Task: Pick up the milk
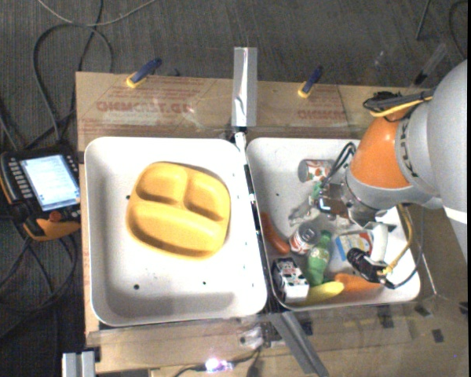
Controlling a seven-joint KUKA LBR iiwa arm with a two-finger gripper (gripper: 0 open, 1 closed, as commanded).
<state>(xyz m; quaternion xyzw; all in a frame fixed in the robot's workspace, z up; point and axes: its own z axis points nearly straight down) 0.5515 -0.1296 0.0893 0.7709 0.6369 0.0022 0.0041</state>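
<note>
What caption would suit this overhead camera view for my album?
Grey-and-orange robot arm reaching into the cluttered right bin, while a yellow tray lies in the left bin.

The milk [359,247], a white and blue carton, lies flat in the right bin's [275,159] clutter.

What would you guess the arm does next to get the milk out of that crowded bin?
Probably lower a little further. The gripper hangs over the right bin, among a can, a green bottle and a yellow banana. I cannot tell which item is the milk, so a small, careful descent seems safest.
</note>
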